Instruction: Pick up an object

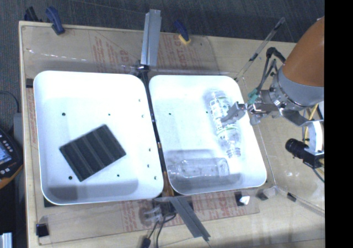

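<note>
We find the gripper [238, 110] hanging over the right edge of the right bin [182, 90], reaching in from the right with the grey arm [300, 90] behind it, and its tip sits right at the upper part of a clear plastic bottle [223, 123]. That bottle lies flat in the right half of this bin with its long axis running roughly top to bottom in the camera view, leaning a little toward the lower right, its label near the upper end. The gripper therefore meets it from the side, across the long axis, which we judge to be the useful approach for a pinch around the narrow body. Whether the gripper is spread, pressed together or already closed on the bottle we cannot tell, since the transparent plastic and the metal tip blur into each other there. A second clear bottle [197, 165] lies along the near wall of the same bin, its long axis running left to right, just below the first and further from the gripper. In the left bin [83, 84], well apart from the arm, a dark ribbed flat block [92, 152] lies at a slant. We judge the upright-lying bottle to be the nearest candidate by far.
</note>
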Controlling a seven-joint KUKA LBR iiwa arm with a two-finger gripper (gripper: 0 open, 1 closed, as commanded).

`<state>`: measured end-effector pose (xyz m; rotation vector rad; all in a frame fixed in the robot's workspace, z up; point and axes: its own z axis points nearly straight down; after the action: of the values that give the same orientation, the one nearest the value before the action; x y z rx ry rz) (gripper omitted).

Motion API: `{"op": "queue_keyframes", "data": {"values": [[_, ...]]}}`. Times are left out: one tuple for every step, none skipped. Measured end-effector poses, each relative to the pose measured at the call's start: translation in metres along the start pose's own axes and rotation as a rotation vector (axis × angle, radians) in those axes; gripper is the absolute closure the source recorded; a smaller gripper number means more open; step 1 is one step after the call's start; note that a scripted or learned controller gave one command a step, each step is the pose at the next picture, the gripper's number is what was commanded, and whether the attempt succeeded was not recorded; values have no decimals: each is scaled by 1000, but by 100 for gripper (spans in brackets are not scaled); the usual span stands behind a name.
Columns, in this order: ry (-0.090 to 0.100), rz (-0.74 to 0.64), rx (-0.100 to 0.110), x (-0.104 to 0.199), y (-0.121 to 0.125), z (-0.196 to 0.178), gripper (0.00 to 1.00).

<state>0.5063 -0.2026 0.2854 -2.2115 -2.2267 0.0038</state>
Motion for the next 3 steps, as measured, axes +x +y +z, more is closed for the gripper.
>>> {"op": "queue_keyframes", "data": {"values": [[-1,-48,0,-7,24,88,0],[0,-129,-1,-8,90,135,0],[0,-129,-2,-8,90,135,0]]}}
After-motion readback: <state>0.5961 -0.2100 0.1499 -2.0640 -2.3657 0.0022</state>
